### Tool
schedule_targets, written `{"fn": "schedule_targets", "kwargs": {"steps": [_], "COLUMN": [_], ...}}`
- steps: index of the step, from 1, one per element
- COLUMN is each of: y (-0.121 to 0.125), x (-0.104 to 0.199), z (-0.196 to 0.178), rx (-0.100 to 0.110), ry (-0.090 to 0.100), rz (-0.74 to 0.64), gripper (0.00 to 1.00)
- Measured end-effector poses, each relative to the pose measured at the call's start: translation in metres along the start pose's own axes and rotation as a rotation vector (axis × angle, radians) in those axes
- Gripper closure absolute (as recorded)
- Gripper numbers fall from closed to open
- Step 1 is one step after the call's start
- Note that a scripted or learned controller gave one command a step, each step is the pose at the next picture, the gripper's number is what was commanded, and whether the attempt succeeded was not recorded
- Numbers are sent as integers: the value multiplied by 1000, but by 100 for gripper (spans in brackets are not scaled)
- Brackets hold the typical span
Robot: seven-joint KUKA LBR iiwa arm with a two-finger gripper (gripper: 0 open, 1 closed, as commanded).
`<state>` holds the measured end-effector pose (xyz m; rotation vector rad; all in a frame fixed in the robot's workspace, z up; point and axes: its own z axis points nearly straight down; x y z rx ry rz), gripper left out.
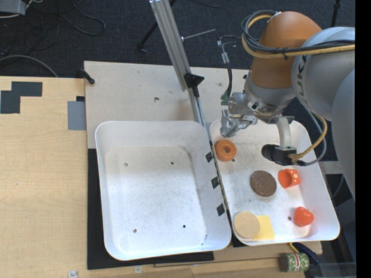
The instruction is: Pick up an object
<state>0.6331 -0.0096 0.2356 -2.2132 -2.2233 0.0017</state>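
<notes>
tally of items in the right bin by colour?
Orange: 3, the ring-shaped piece, the cup-like piece, the small piece
Brown: 1, the round disc
Tan: 1, the round disc
Yellow: 1, the flat square partly under the tan disc
Total: 6

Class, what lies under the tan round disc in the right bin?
A yellow square lies partly under the tan disc; its right part shows. The part beneath the disc is covered.
</notes>
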Motion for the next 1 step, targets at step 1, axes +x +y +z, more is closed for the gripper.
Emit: {"fn": "schedule_targets", "kwargs": {"steps": [1], "y": [5], "x": [54], "z": [-7], "rx": [-2], "ry": [0], "rz": [0], "gripper": [100]}}
